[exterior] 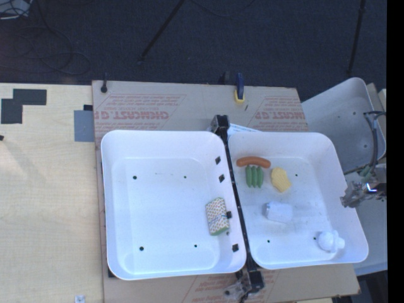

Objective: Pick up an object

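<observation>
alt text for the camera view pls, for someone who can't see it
Two white bins sit side by side: the left bin holds a patterned pouch; the right bin holds a sausage, green beans, a yellow lump and two white objects. The gripper is beside the right bin.

Far side: dark carpeted floor (252, 36) crossed by loose black cables (38, 24). Left: light wooden benchtop (44, 201) bearing dark rectangular patches (25, 103). Centre: printed cardboard sheet (164, 109) secured at its far edge by what appears to be a blue-and-yellow clamp (239, 88). Lighting even
</observation>
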You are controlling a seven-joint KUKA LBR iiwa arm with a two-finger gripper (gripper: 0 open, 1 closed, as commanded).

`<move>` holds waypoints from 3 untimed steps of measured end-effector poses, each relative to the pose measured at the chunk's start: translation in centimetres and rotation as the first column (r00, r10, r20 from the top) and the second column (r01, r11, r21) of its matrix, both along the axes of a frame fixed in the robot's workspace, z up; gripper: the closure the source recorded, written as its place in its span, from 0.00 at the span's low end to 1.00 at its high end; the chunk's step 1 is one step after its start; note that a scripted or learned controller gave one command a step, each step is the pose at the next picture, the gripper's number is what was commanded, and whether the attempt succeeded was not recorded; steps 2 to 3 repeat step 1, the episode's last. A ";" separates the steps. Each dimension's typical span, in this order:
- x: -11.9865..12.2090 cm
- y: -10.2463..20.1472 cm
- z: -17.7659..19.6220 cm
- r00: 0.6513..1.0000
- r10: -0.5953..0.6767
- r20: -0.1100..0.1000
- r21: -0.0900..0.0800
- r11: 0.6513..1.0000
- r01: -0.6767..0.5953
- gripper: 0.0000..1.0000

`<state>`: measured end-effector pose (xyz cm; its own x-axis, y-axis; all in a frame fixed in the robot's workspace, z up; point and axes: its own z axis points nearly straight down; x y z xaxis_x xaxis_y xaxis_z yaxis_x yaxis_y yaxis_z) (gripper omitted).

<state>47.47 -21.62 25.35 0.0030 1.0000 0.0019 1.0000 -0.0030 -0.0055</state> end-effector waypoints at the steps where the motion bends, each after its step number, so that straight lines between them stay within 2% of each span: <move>1: 1.0 4.3 6.1 1.000 0.008 0.010 -0.002 1.000 -0.008 1.00; 3: 1.0 4.3 6.1 1.000 0.008 0.010 -0.002 1.000 -0.008 1.00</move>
